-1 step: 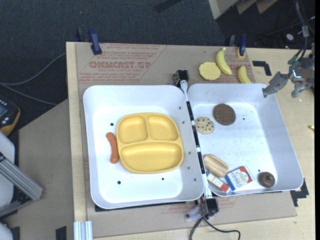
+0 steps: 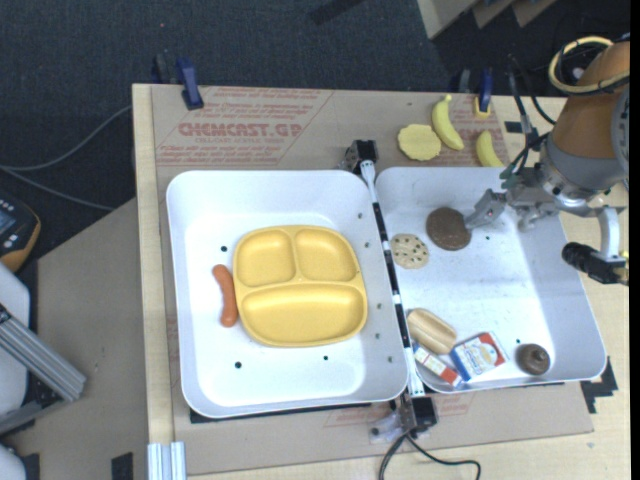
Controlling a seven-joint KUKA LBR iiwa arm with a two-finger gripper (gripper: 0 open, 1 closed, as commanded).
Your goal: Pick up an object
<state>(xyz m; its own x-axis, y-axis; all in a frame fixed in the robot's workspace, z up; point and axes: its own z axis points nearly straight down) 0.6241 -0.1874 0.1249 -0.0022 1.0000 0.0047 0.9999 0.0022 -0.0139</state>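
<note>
a: the nearest candidate was the brown round patty [image 2: 448,229], lying flat toward the back of the right bin [image 2: 560,298], with the gripper [image 2: 497,206] just beside its right edge

b: was it holding anything?

a: nothing sat between the fingers, and they looked parted, one prong angled down toward the patty. i'd judge the step was lining up for a grasp

b: how would that go well?

a: a flat disc gives little to pinch, so the fingers would need to straddle it and come right down to the bin floor before closing. a sideways nudge could just slide it toward the cookie [image 2: 408,251] nearby

b: anything easier?

a: maybe the hot dog bun [image 2: 430,326] or the small carton [image 2: 477,354] at the front, next to a chocolate doughnut [image 2: 533,359]. the left bin [image 2: 190,268] held a yellow divided plate [image 2: 298,285] and a sausage [image 2: 226,295]

b: any writing?

a: red print on the board [image 2: 240,128] behind the bins read "chemcast gp". the carton's label was too small to read
</note>
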